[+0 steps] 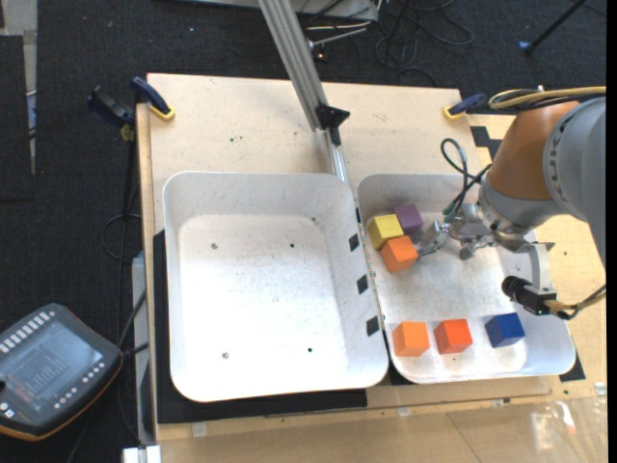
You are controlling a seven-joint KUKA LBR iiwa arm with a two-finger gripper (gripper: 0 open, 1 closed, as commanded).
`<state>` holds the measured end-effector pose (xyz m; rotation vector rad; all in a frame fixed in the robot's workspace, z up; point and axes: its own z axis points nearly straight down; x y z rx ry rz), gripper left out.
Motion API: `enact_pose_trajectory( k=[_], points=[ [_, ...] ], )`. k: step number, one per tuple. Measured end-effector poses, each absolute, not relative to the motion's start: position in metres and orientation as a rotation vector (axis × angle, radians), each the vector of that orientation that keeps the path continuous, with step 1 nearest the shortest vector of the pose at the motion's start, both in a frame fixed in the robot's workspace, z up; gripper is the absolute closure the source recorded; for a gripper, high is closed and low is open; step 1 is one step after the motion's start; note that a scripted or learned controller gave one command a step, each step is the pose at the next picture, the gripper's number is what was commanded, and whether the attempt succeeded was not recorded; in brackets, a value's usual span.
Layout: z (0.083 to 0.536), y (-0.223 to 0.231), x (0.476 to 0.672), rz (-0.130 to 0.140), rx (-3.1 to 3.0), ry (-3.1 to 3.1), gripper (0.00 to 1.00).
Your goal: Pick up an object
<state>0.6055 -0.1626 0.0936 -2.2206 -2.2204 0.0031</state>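
Orange cube (399, 253) (right bin) beside lowered gripper (431, 241); grip state unclear.

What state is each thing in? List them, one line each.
tool: low in the right bin, beside the cube cluster, grip unclear
yellow cube: touching neighbours
purple cube: in cluster
orange cube: nearest tool
front orange cubes: resting apart
blue cube: resting alone

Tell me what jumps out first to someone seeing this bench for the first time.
The grey arm with its orange band reaches in from the right over the right bin, its gripper beside a tight cluster of a yellow cube, a purple cube and an orange cube. Along that bin's near edge sit two more orange cubes and a blue cube.
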Motion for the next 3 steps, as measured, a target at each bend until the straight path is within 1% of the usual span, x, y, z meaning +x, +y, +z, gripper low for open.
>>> enact_pose_trajectory(
  k=[1, 3],
  points=[
    [0.106, -0.163, 0.607, -0.001, -2.223, -2.222, 1.00],
    [0.221, -0.155, 0.613, -0.006, -2.223, -2.230, 1.00]
  ],
)
